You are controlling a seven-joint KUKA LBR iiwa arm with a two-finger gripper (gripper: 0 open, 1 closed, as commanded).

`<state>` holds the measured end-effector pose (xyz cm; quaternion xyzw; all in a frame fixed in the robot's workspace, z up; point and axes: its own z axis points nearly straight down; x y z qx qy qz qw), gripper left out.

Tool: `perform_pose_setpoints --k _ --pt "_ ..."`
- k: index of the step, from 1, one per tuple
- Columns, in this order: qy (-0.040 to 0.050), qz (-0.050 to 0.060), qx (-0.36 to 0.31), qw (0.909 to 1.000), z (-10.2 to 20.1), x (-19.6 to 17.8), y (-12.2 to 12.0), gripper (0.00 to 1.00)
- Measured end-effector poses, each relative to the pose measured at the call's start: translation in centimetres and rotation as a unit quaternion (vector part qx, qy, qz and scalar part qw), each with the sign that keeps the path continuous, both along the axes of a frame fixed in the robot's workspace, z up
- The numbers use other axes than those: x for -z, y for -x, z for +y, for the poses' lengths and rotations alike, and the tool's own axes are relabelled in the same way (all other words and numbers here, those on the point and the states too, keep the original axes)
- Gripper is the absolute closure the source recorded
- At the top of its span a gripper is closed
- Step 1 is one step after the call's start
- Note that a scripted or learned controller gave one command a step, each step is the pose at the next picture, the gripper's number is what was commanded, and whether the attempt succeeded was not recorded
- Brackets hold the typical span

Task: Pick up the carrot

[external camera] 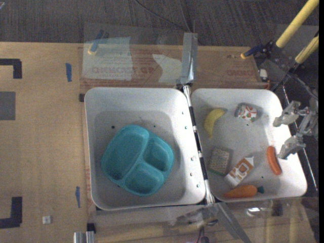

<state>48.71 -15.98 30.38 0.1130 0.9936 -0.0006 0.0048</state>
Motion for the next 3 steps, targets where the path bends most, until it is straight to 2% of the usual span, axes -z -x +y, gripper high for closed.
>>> perform_pose_setpoints --k 1,2,3 --pt "0.0003 0.0 -0.075 0.9972 3.8 -5.3 0.6 0.0" --pt "0.0001 0.003 -0.199 0.98 2.0 7.1 0.5 0.0" --pt "0.0004 0.001 -0.215 0.9766 4.0 11.9 -6.4 0.0"
